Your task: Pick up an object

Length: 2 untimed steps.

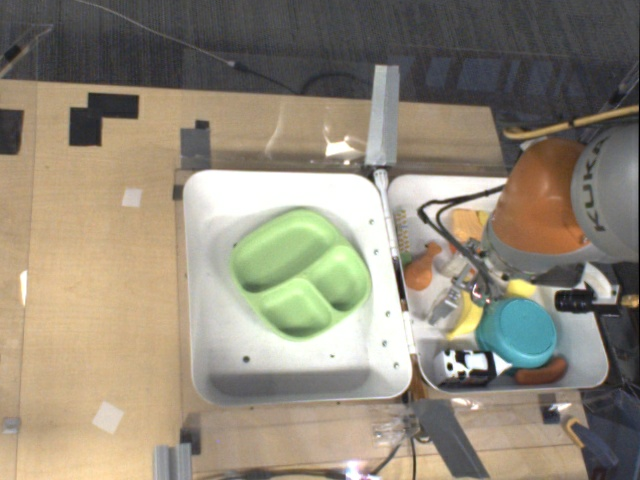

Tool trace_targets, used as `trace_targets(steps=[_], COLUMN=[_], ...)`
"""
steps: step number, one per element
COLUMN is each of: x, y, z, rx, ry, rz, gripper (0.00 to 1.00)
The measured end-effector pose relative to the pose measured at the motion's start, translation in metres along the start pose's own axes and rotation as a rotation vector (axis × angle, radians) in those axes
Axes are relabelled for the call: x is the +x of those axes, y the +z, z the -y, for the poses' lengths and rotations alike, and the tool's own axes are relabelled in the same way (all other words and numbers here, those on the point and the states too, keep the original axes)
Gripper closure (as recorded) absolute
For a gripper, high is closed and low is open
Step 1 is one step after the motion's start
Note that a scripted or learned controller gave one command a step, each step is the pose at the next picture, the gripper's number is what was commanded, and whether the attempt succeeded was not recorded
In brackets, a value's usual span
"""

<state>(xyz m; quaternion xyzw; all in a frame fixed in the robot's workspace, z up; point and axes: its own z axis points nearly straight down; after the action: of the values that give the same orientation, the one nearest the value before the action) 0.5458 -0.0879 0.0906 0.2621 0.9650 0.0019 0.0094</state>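
Observation:
The right bin (597,366) holds several small objects. Among them are a teal cup (520,330), a yellow piece (465,316), an orange toy (424,268), a brown sausage (541,372) and a black-and-white toy (467,365). The arm's orange band (540,203) hangs over this bin. My gripper (450,296) is low among the objects, between the orange toy and the yellow piece, just left of the teal cup. The wrist hides what lies beneath it.
A green divided plate (300,273) lies in the left bin (215,368). A pale comb (402,230) rests by the right bin's left wall. A metal post (382,118) stands behind the divider between the bins. Black cables (450,208) loop near the wrist.

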Motion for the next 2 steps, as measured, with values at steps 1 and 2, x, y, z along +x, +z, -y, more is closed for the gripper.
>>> trace_targets(steps=[1,2], x=[-0.098,-0.043], y=[0.004,0.002], z=[-0.048,-0.03], rx=[0.005,0.006], ry=[0.101,0.139], rz=[-0.007,-0.006], gripper=[0.0,0.0])
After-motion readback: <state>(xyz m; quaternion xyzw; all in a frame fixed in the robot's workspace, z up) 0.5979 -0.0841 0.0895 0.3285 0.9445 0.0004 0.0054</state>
